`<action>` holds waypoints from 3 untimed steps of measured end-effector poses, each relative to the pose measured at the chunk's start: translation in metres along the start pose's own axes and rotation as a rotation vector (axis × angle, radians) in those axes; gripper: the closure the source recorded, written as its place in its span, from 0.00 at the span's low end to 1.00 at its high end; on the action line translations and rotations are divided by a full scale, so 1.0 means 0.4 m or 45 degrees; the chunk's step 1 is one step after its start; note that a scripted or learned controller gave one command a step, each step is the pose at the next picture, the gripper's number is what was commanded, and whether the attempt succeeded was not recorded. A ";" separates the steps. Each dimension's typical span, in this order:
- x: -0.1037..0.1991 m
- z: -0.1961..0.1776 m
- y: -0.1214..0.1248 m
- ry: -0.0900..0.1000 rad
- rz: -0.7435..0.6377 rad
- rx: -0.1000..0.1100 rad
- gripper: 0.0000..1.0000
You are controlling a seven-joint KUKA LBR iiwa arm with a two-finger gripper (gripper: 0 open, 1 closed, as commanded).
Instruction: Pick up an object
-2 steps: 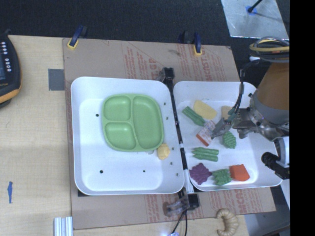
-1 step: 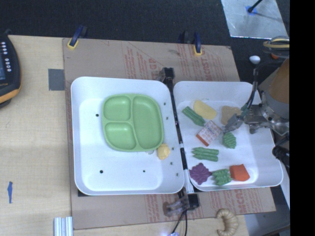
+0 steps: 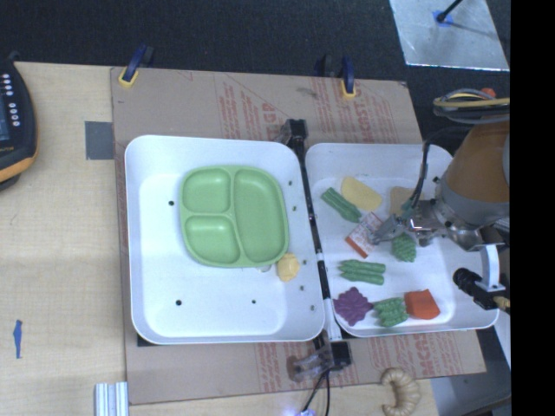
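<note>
Left bin (image 3: 152,232): green divided plate (image 3: 234,215), yellow piece (image 3: 288,268) touching its lower right edge. Right bin (image 3: 468,319): yellow block (image 3: 361,192), green pods (image 3: 341,204) (image 3: 362,272), purple grapes (image 3: 353,304), green pieces (image 3: 391,311) (image 3: 403,249), red block (image 3: 421,303), small packet (image 3: 365,233). Claw (image 3: 397,230) sits low mid-right bin beside the packet; grip state: can't tell. Cardboard (image 3: 260,102) clamped on wood worktop (image 3: 52,258); pendant (image 3: 13,120) at left edge.

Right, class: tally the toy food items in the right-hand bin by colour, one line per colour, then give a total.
Green: 4
Yellow: 1
Purple: 1
Orange-red: 1
Total: 7
A red-and-white piece by the hand is too unclear to sort.
</note>
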State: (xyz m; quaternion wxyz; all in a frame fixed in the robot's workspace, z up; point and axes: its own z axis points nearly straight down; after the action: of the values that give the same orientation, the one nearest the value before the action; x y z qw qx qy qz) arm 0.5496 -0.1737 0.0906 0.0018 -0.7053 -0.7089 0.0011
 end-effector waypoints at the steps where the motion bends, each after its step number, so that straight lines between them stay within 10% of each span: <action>1: 0.000 -0.042 0.006 0.001 -0.002 -0.010 1.00; 2: 0.000 -0.040 0.005 0.001 -0.002 -0.008 0.00; 3: 0.184 0.000 -0.046 0.002 -0.005 0.005 0.00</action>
State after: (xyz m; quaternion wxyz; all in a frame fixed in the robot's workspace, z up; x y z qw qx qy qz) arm 0.5307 -0.1003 0.0907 0.0037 -0.7039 -0.7103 0.0021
